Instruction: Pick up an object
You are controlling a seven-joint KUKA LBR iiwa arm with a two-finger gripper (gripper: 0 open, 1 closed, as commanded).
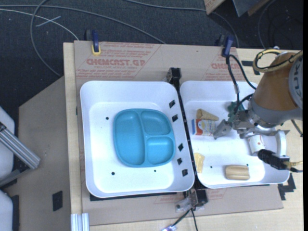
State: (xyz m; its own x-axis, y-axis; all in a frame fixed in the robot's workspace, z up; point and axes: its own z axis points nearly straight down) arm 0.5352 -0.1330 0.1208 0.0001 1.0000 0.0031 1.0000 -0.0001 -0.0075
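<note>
Your gripper [222, 129] sits low in the right bin [269, 179], its tip just beside the small carton [206, 126]; you cannot tell its state. A yellow wedge [207, 114] touches the carton's far side. Open floor separates these from the tan block [237, 172] near the front rim. The arm [274, 97] reaches in from the right. The board [115, 61] reads "CHEMCAST".

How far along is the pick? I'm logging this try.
Done: the gripper is down in the right bin, beside the small carton. In hand: nothing visibly held. Left: grasping and lifting an item; the cheese wedge and bread roll lie untouched.
</note>
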